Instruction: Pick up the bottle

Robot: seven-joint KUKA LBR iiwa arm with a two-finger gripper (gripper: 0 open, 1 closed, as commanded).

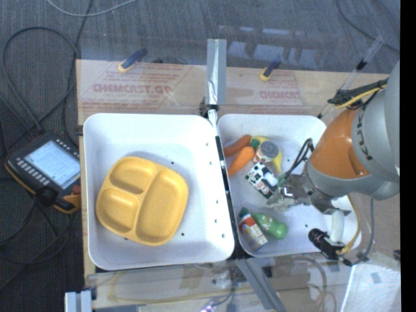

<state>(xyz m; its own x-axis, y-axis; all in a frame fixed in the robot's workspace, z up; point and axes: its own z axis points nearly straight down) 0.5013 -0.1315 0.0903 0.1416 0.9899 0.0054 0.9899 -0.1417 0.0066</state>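
Observation:
The bottle (261,228) lies on its side near the front of the right bin (305,125). It is green with a red and white label. My gripper (285,196) hangs low inside that bin, just above and to the right of the bottle and beside a black-and-white patterned box (261,177). I see nothing held in the gripper. The grey arm with its orange band (338,153) reaches in from the right and covers the bin's right side.
Two orange carrots (239,153) and a small round can (267,151) sit at the back of the right bin. A yellow divided tray (142,199) lies in the left bin (104,129). A teach pendant (43,168) rests left of the bench.

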